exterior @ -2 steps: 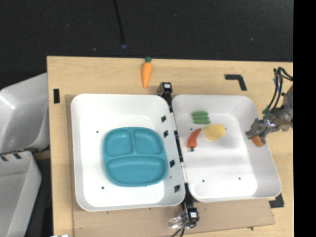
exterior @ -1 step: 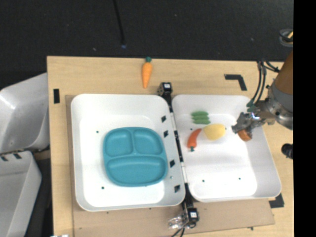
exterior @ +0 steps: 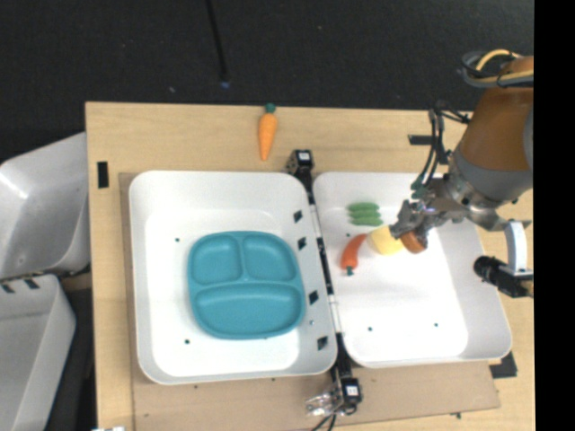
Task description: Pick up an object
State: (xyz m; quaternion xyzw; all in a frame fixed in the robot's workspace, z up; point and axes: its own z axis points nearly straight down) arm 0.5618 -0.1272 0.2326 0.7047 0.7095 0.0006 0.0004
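The bench (exterior: 180,137) looks like pale, matt wood. Both white bins (exterior: 225,353) seem smooth plastic with a slight sheen. The divided teal plate (exterior: 244,285) looks like matt plastic. The toy carrot (exterior: 267,133) near the bench's far edge appears smooth and plastic. The arm's orange band (exterior: 496,133) looks softly glossy.

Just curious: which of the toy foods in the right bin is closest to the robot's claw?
The yellow piece, right at the gripper; the orange-red one and green one lie farther left.
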